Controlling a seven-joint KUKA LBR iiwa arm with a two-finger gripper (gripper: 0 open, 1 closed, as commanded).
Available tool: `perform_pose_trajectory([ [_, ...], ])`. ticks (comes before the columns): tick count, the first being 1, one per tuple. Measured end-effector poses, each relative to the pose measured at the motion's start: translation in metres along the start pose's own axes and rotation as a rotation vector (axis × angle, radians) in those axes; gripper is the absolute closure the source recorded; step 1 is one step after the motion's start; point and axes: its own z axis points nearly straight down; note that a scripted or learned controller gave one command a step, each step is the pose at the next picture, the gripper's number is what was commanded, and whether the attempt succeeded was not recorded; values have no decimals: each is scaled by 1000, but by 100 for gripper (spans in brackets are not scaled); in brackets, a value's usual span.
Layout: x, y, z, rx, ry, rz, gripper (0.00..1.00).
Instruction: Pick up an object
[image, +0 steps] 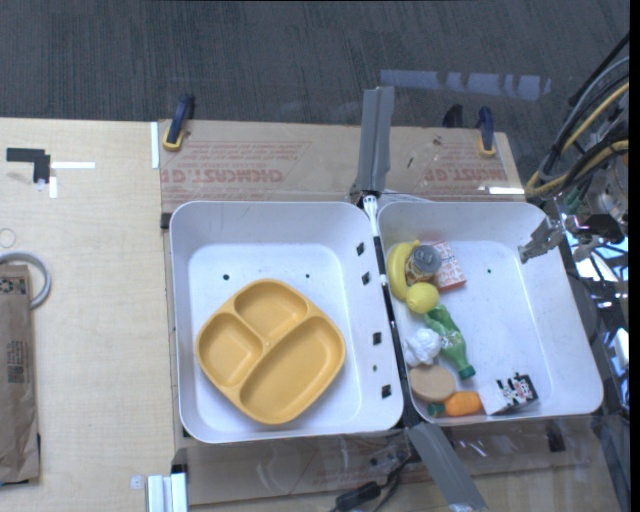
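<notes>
Where pincer (541, 240) hovers at right bin (520, 300) rim | grip state: cannot tell

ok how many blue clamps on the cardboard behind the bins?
2. One blue clamp at the cardboard's back left corner, behind the left bin. The other blue clamp is near the back right, behind the right bin.
</notes>
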Motion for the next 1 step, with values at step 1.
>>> perform_pose_trajectory([
  [1, -8, -33, -83, 0, -1, 116, 0],
])
